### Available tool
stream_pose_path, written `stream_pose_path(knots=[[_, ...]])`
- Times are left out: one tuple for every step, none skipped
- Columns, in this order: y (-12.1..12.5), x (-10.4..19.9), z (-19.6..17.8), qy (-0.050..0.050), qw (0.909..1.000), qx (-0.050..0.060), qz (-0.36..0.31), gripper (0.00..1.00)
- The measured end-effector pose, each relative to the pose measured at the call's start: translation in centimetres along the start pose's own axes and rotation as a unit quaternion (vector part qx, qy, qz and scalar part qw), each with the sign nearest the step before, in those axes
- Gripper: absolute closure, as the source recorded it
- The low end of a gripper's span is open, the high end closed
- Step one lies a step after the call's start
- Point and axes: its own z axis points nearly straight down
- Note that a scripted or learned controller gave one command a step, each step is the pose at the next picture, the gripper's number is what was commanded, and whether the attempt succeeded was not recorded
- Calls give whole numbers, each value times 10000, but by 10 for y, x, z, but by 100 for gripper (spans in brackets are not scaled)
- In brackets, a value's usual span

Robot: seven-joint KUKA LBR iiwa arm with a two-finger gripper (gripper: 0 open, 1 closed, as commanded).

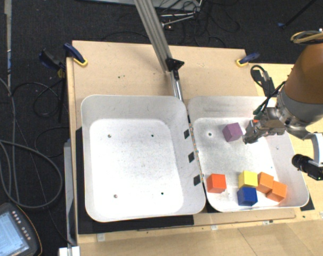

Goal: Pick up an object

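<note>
Right bin (pixel 289 159), right of frame: gripper (pixel 252 135), finger state indiscernible, just beside 1 purple cube (pixel 232 132) at the bin's upper middle. The cube looks light, rigid and flat-sided; opposite faces suit grasping. Lower area: 3 orange blocks (pixel 217 182), 1 yellow (pixel 248 178), 1 blue (pixel 247 196).

The arm (pixel 306 84) reached in from the right of the camera view, its orange band above the grey wrist. It bent down and leftward, ending in the gripper (pixel 250 136), which hung low and pointed to the left. Dark cables looped along the wrist above it
</note>
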Motion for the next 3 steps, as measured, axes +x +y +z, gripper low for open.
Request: stream_pose_path(knots=[[16, 55, 4, 6, 10000, 5, -3, 100], [39, 99, 14, 2, 10000, 3, -1, 100], [67, 137, 18, 4, 10000, -3, 2, 100]])
